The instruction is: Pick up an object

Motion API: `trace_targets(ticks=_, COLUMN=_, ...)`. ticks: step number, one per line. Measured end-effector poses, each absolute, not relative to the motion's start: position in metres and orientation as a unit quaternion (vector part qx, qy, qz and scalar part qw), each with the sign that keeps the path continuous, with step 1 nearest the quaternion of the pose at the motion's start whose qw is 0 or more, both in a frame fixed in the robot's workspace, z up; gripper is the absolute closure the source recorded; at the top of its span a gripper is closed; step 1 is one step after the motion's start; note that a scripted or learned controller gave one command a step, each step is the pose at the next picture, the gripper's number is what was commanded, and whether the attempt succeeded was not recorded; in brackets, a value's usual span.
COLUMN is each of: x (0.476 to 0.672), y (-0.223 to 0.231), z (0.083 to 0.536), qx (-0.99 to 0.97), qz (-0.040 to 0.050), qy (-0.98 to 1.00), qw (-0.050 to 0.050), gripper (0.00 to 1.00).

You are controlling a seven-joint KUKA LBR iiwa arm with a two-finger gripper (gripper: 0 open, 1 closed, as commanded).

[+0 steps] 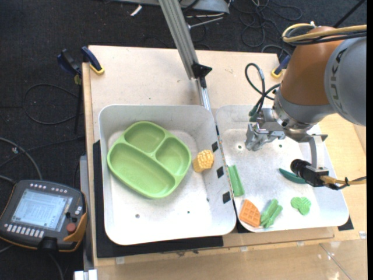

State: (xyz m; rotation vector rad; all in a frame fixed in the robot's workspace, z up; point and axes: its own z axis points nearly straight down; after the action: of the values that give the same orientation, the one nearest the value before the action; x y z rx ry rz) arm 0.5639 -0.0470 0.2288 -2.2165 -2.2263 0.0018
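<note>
Nearby, at seven o'clock of the gripper [255, 140], a flat green stick [236, 180] lies in the right bin [326, 214], its long axis running twelve to six beside the bin's left wall. Whether the gripper is clenched or released cannot be told. A ridged orange waffle [250, 213] lies at six o'clock of the stick.

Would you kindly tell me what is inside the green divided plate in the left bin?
The green divided plate shows three bare compartments with nothing in them. The yellow corn piece lies outside, beside its right rim.
</note>
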Motion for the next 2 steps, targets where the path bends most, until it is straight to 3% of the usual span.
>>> trace_targets(ticks=1, x=0.595, y=-0.006, z=0.235, qx=-0.704, qz=-0.0015, qy=-0.71, qw=-0.001, gripper=1.0)
trace_targets(ticks=2, x=0.583, y=0.043, z=0.26, qx=-0.704, qz=-0.0016, qy=-0.71, qw=0.0, gripper=1.0)
